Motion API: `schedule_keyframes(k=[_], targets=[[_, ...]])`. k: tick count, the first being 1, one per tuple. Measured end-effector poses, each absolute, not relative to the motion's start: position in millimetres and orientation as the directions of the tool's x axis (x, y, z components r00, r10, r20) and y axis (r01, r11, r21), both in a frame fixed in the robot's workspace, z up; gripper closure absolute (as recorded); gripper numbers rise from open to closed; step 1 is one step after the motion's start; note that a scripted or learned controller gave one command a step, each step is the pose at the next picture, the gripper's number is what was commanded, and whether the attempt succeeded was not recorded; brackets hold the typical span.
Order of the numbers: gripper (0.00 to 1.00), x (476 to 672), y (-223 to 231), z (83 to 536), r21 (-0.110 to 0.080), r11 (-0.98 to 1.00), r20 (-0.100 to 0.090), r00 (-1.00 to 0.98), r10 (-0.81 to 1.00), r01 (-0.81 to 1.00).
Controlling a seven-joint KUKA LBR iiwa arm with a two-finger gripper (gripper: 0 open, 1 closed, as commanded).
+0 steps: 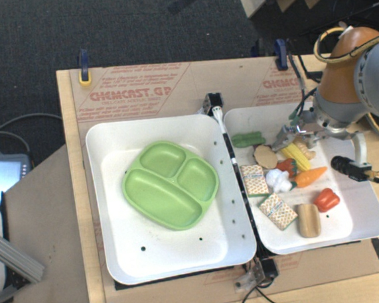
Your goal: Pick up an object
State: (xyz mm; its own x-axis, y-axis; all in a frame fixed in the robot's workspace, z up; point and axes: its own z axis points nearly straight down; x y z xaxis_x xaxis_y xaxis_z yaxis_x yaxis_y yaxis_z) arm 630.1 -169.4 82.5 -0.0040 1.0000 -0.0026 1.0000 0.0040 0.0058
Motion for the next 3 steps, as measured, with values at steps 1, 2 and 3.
schedule_keyframes(k=[1,2,3], targets=[[1.0,630.0,-170.4,99.2,0.011,0.002,-0.003,-0.002,1.0,1.0],[1.0,613.8,-107.1,89.5,0.01,0.003,-0.005,-0.003,1.0,1.0],[1.0,626.3,-35.2,191.3,0.01,0.007,0.001,-0.007,1.0,1.0]])
